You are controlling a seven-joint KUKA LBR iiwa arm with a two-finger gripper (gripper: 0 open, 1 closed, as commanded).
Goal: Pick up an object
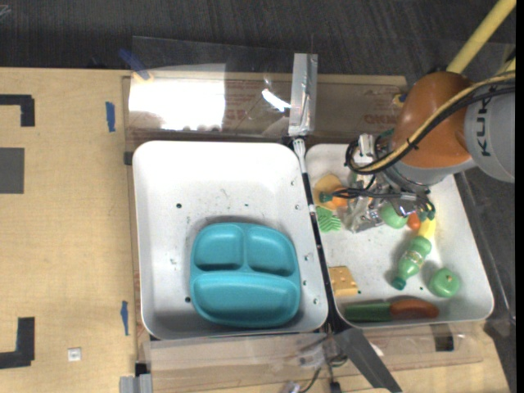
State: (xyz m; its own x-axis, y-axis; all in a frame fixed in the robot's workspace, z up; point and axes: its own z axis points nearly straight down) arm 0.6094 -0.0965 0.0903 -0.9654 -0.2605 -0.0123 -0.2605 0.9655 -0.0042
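Hovering low in the right bin (479,281), our gripper (368,213) is hiding its fingers; we cannot tell their state. Near its front wall we are seeing one green-and-red vegetable (390,308), one cracker (343,281), one green apple (444,282), one green bottle (410,261). One teal tray (244,274) is sitting in the left bin (214,170).

Grey rounded arm casing (495,133) with partial dark lettering; glossy orange wrist band (430,121); black and yellow cables (385,158) looped alongside; metallic gripper assembly (368,211) below.
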